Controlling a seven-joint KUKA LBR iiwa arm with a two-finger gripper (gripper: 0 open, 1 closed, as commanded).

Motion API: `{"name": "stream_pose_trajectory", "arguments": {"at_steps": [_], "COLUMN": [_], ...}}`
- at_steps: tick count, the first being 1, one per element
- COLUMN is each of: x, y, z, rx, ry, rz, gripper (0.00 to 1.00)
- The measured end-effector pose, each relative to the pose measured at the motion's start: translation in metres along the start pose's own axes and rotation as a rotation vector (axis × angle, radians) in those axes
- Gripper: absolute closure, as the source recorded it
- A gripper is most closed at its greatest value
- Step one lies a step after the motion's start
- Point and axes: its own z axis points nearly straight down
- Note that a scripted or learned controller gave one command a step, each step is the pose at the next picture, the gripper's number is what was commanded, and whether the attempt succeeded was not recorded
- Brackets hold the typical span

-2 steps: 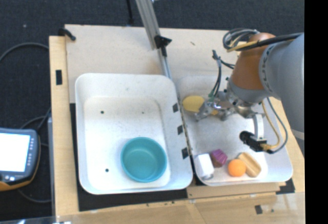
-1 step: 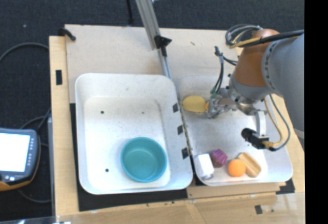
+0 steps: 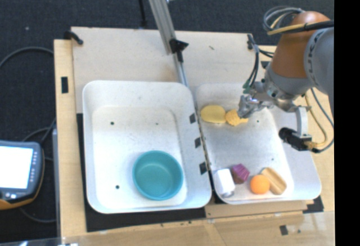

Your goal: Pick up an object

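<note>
1. My gripper (image 3: 246,108) hangs over the upper part of the right bin (image 3: 256,143), reaching in from the right, with my grey wrist and orange band behind it.
2. The corn (image 3: 235,119) lies right under my tip, touching or nearly so; I cannot tell whether my jaws are wide, narrow or closed on it.
3. Just left of the corn, touching it, lies the lemon (image 3: 212,114), close to the bin's left wall.
4. The corn is a small yellow lump with a bumpy surface; the lemon is a smooth, pale yellow oval.
5. Along the near edge of the right bin sit four more things: a white cylinder (image 3: 225,181) in the corner, a purple ribbed piece (image 3: 240,172) beside it, an orange ball (image 3: 259,184), and a tan bread-like roll (image 3: 274,179) touching the ball.
6. The left bin (image 3: 112,121) holds a teal bowl (image 3: 158,175), round and smooth, near its front edge.
7. Both bins are shallow, white, speckled, with rounded corners, side by side on the pale wooden counter (image 3: 124,53).
8. The middle of the right bin, between the corn and the near row, is bare floor.
9. A metal pole (image 3: 160,8) slants down to the back wall between the bins, just left of my reach.
</note>
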Motion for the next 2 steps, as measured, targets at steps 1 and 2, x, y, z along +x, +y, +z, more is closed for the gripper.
{"name": "stream_pose_trajectory", "arguments": {"at_steps": [1,2], "x": [-0.002,-0.003], "y": [0.001,0.002], "z": [-0.065,-0.078], "rx": [-0.001,0.005], "ry": [0.0,0.002], "rz": [-0.01,-0.01], "gripper": [1.0,1.0]}}
